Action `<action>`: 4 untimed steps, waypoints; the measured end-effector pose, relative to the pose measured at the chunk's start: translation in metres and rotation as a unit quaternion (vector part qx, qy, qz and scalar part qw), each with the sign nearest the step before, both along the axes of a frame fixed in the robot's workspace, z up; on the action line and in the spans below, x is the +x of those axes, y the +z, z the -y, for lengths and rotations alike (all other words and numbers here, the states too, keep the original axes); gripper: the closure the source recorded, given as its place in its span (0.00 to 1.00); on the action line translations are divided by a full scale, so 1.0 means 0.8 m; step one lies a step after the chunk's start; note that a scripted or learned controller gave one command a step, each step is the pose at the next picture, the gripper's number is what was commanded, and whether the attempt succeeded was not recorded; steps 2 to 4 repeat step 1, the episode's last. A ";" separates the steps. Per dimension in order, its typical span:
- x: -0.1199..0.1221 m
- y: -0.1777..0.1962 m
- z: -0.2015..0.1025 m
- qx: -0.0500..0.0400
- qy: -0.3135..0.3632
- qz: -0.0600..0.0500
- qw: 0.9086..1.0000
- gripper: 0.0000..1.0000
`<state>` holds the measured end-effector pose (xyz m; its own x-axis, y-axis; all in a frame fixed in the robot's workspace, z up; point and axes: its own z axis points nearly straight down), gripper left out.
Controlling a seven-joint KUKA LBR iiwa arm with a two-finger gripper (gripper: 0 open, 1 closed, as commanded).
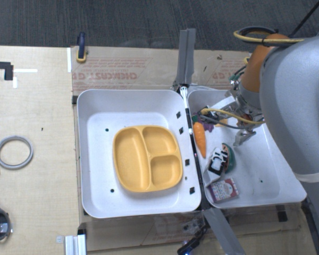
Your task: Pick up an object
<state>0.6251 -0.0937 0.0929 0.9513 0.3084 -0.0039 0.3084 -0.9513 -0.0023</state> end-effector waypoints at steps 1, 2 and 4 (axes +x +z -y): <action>0.005 0.123 -0.019 0.000 0.115 0.001 0.993 0.00; 0.005 0.123 -0.019 0.000 0.115 0.001 0.993 0.00; 0.005 0.123 -0.019 0.000 0.115 0.001 0.993 0.00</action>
